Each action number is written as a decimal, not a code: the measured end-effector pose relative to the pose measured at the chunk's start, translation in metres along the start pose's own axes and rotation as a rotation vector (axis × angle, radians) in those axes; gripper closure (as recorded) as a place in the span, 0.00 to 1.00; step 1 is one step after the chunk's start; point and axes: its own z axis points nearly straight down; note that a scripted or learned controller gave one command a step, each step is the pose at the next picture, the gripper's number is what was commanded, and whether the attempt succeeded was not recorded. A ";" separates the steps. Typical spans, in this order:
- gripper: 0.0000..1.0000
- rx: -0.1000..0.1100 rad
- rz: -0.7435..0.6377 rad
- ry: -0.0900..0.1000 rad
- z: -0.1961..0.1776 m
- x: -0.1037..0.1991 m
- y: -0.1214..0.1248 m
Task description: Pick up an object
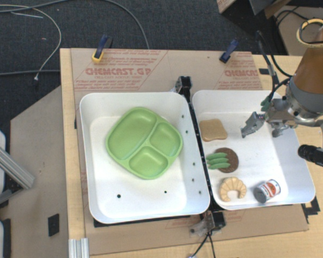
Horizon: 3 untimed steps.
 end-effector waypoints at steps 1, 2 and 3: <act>0.00 -0.014 -0.003 -0.002 -0.007 0.000 0.003; 0.00 -0.011 -0.003 -0.001 0.037 0.004 0.010; 0.00 -0.010 -0.002 -0.001 0.084 0.013 0.008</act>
